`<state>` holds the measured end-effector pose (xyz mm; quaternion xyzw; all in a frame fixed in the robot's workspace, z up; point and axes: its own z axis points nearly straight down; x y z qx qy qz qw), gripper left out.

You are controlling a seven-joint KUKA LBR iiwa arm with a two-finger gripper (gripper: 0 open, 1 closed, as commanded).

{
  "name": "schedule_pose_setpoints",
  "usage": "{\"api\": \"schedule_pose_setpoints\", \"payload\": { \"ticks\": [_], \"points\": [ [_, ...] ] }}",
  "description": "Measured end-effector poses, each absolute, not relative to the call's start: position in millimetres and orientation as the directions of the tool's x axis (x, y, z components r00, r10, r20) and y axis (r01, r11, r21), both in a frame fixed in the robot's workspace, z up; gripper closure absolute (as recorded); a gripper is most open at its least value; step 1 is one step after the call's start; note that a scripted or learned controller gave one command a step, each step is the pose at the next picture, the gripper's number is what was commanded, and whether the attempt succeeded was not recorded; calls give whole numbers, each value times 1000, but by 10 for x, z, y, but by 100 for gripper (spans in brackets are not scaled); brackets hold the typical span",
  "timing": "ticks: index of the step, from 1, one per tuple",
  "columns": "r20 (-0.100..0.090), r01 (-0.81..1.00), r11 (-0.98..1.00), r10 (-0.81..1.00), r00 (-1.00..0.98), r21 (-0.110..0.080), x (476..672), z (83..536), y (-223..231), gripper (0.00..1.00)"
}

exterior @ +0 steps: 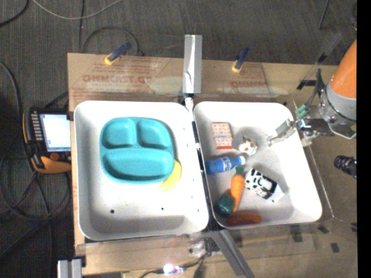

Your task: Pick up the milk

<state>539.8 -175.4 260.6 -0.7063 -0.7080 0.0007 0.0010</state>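
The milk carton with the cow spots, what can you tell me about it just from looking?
The milk carton is a small white box with black cow patches, seemingly a toy. It lies tipped on its side, slanted, on the floor of the right bin, toward the near right part. The carrot lies right beside its left end; contact is hard to judge. The gripper hovers up and away, not touching it.

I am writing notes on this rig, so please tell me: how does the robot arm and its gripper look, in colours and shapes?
The arm is rounded, with a wide orange band above a grey wrist section. Below it sits a cluster of metallic silver and dark parts with a small green spot. The gripper is thin, pale and silvery. Fine details are too blurred to tell.
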Motion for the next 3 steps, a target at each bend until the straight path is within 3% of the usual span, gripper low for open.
{"api": "schedule_pose_setpoints", "payload": {
  "ticks": [1, 2, 3],
  "points": [
    [-2, 999, -43, 999, 43, 10, 5791, 898, -1283, 0],
    [-1, 1000, -11, 1000, 11, -3, 5250, 1542, -1658, 0],
    [5, 988, -151, 989, 151, 21, 5065, 962, -1991, 0]
  ]
}}
